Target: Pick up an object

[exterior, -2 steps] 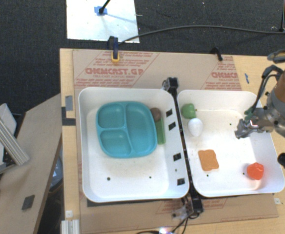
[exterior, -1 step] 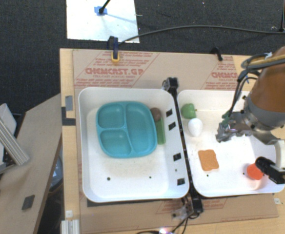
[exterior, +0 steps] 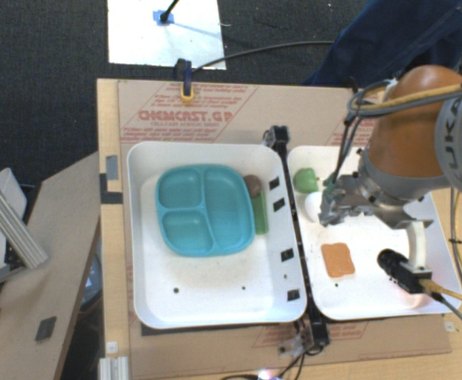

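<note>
One green round object (exterior: 305,180) lies in the right bin (exterior: 373,303), at about 10 o'clock from the bin's middle and close to the wall it shares with the other bin. One flat orange slab (exterior: 338,260) lies in the same bin at about 8 o'clock, apart from the green one. That makes two clear objects on this side. Between them is a pale rounded patch (exterior: 312,205), too washed out against the white floor for me to name.

The single gripper (exterior: 330,210) hangs over the right bin between the two objects. The green round object is at its 11 o'clock and the orange slab at its 6 o'clock. It sits low, just beside the pale patch, though I cannot make out whether it touches it. From here I cannot tell whether it is open or closed. The grey arm (exterior: 421,145), orange above the wrist, comes in from 3 o'clock.

The left bin (exterior: 215,311) holds three things:
- One teal plate (exterior: 203,210) with three compartments sits a little toward 12 o'clock of the middle.
- One green strip (exterior: 260,212) lies along the plate's 3 o'clock edge, touching it.
- One brown lump (exterior: 252,185) is at the plate's 2 o'clock corner.

The two bins stand side by side, touching, on one sheet of cardboard (exterior: 199,109) with red print.
</note>
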Motion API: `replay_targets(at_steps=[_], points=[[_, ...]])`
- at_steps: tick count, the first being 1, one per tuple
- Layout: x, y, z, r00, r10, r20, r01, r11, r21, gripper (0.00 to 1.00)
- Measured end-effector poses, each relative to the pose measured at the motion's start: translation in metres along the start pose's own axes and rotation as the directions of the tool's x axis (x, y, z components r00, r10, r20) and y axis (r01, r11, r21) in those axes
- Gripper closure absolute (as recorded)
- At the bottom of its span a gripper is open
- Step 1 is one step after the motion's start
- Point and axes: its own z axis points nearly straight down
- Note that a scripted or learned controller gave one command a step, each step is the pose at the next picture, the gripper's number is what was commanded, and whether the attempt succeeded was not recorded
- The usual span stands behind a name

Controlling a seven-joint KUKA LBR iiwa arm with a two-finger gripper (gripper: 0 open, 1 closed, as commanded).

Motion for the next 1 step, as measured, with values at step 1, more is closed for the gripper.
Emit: replay_targets(at_steps=[1], points=[[0.0633,-0.0009,0.002,1.0,-0.001,0.0,0.001,1.0,0.001,1.0]])
